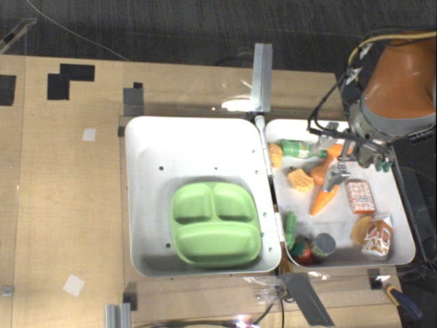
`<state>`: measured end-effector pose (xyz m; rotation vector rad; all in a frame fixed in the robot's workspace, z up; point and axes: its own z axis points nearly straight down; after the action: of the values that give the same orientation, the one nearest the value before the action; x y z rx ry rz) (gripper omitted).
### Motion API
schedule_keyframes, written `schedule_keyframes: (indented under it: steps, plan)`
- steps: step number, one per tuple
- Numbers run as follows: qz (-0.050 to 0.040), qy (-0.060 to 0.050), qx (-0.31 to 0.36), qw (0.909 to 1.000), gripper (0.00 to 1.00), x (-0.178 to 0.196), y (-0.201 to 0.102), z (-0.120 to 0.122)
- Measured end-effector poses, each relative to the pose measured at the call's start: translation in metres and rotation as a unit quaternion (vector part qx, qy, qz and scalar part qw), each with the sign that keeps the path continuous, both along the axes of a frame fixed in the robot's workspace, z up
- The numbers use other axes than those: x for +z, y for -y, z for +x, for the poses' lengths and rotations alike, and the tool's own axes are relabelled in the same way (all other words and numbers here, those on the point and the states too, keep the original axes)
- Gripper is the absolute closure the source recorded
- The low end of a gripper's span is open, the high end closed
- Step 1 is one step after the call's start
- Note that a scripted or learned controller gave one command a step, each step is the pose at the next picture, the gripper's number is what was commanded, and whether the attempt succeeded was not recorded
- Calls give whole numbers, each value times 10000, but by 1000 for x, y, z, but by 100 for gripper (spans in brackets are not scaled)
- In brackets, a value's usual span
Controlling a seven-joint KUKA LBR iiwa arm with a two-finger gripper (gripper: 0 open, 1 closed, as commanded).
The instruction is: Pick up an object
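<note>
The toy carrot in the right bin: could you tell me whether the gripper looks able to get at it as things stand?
Probably yes. The gripper hangs right above the toy carrot, which lies on top, uncovered. The yellow piece beside it might crowd one side.

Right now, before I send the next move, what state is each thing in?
gripper: down in the right bin, over the carrot
carrot: lying flat, tip toward the bin's near edge
green bottle: on its side at the far wall
red-and-white packet: lying flat
green divided tray: right way up in the left bin, nothing in it
</note>
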<state>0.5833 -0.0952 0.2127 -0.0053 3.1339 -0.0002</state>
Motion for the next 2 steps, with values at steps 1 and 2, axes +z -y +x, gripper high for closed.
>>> schedule_keyframes:
  steps: [1,2]
  plan:
    - [-9,23,641,9979,0,-115,-4,-30]
    - [0,33,424,9991,0,-122,-1,-30]
